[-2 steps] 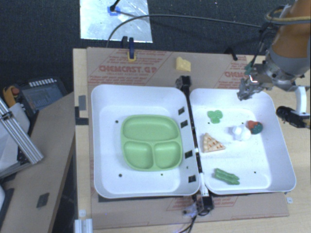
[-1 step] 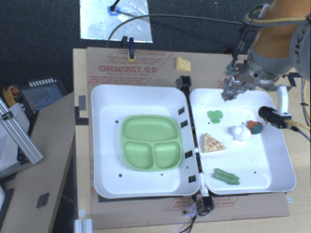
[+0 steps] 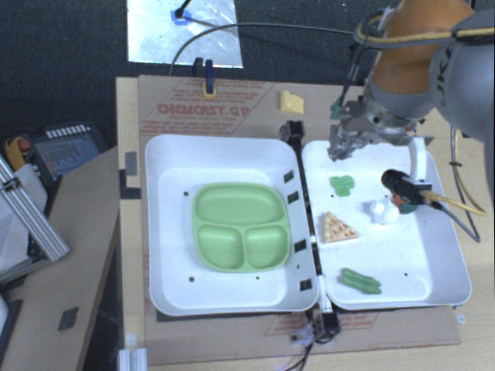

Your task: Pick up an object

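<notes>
We see the gripper over the right bin's far-left corner, just beyond a small green piece; we cannot tell its jaw state.

The grey arm enters from the right, its rounded orange band sitting up and to the right of the end effector. Below the band the wrist narrows into a cluttered metal housing that points down and leftward. The end effector hangs at the lowest tip of this housing, its fingers too small and dark to make out. Cables loop off behind the band.
</notes>
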Available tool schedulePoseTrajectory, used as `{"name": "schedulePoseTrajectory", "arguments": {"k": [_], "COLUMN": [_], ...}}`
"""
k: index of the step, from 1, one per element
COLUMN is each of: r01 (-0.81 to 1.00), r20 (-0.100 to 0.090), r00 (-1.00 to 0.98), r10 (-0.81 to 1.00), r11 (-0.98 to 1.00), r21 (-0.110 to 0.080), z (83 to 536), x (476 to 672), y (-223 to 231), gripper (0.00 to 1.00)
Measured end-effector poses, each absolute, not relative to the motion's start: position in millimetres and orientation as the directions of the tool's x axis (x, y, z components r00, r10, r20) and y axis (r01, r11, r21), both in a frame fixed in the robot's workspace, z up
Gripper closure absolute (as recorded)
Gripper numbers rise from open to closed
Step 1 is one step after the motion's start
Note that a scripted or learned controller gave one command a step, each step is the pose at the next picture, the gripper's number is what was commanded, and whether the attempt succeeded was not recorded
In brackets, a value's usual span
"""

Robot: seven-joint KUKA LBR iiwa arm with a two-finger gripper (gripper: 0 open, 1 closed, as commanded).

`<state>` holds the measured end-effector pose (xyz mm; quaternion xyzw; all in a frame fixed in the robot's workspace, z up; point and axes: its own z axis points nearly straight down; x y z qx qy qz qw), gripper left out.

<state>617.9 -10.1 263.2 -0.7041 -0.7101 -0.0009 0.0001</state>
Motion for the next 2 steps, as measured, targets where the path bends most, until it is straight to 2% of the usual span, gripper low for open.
{"name": "schedulePoseTrajectory", "arguments": {"k": [1,2], "r01": [1.000,1.000], "r20": [0.002,0.002], "r00": [-0.009,-0.009], "r10": [1.000,1.000], "r11": [0.009,0.009], "r21": [0.000,0.003], "z": [244.3,246.3], "x": [613.0,613.5], "y": [44.1,104.2], "gripper": [1.00,1.00]}}
